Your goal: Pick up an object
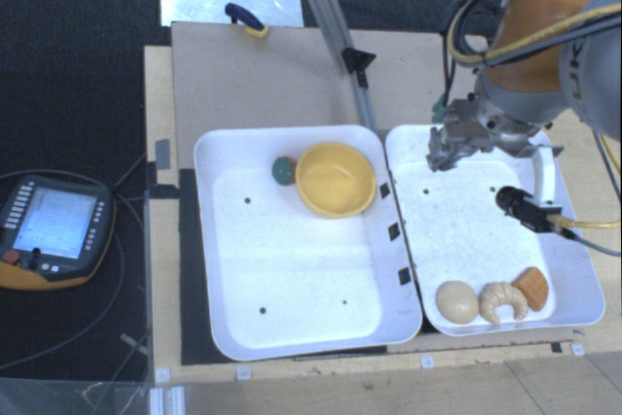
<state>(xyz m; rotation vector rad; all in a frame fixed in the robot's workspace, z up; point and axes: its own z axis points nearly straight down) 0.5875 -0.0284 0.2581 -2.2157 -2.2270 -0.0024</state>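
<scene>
Gripper [445, 154] hung over right bin [466, 209], finger state unclear. Croissant [504, 301] near front rim prob. light, soft; grab across middle.

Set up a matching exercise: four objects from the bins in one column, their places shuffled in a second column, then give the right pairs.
Objects
1. yellow bowl
2. dark green ball
3. croissant
4. gripper

Places
A. near edge of the right bin, between a pale round roll and an orange piece
B. over the far left corner of the right bin
C. far part of the left bin, by the divide between the bins
D. left bin, against the bowl's left side

Pairs: 1-C, 2-D, 3-A, 4-B
</scene>
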